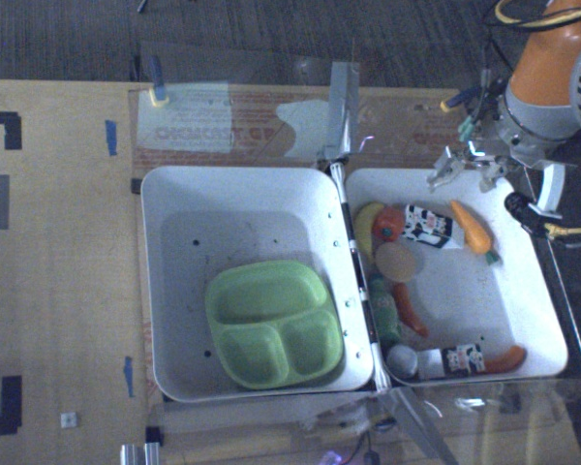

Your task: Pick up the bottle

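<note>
Below-left of the silver gripper (pixel 468 168), the white left bin (pixel 174 201) holds a light-green divided plate (pixel 274 323). Just below the gripper, the white right bin (pixel 537 308) contains an orange carrot (pixel 472 229) and a white carton with black cow patches (pixel 429 227). Farther below lie a dark-green bottle (pixel 384 313) and an orange-red sausage (pixel 504 360).

I see the end effector (pixel 468 166) hovering over the far rim of the right bin (pixel 523 303), its two thin fingers spread apart with nothing between them. Below it in that bin lie a carrot (pixel 473 229), a small black-and-white carton (pixel 429 227), a tomato (pixel 389 224) against a banana (pixel 367 225), and a tan disc (pixel 398 261). The bottle (pixel 442 360) lies on its side along the near wall, cap toward the divider. The left bin (pixel 174 211) holds a green divided plate (pixel 273 322). Both bins sit on the tabletop (pixel 58 260).
</note>
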